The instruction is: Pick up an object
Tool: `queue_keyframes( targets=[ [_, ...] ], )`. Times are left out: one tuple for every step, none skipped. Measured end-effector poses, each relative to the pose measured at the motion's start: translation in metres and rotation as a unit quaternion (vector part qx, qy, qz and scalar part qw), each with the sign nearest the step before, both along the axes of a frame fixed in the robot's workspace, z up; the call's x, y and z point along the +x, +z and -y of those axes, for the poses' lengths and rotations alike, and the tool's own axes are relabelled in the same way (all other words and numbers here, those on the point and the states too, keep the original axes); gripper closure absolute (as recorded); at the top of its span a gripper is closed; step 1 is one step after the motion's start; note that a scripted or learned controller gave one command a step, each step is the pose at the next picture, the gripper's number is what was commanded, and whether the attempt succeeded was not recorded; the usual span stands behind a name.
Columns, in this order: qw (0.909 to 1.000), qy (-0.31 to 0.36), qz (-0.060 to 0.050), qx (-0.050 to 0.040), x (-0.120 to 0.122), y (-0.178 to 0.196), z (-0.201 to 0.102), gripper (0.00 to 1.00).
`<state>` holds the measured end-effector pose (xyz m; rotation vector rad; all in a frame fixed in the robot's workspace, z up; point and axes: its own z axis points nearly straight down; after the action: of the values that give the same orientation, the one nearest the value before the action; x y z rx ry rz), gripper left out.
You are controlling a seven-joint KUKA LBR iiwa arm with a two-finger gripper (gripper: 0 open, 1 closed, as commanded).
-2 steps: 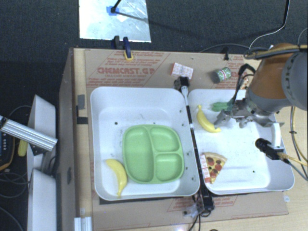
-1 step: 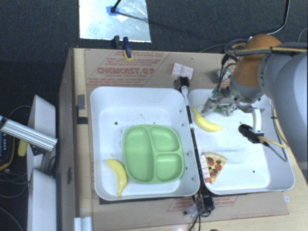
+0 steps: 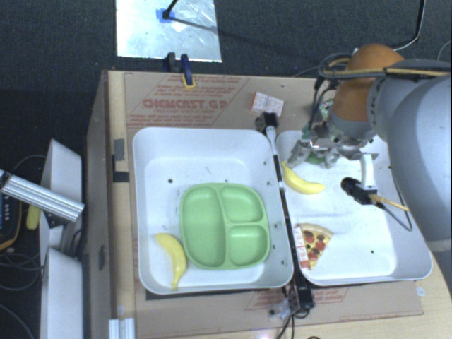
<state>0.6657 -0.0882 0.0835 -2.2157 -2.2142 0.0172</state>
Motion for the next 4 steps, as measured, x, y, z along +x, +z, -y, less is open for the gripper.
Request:
queue_keyframes(
  targets=[
    [1.0, 0.001, 0.005, 0.0, -0.004, 0.0, 0.0, 0.0],
    [1.0, 0.001, -0.001, 0.0028, 0.0, 0.0, 0.002, 0.0],
    [1.0, 0.001, 0.008, 0.0004, -0.05, 0.001, 0.002, 0.0],
    [1.0, 0.001, 0.003, 0.002, 0.001, 0.011, 0.016, 0.0]
  ],
)
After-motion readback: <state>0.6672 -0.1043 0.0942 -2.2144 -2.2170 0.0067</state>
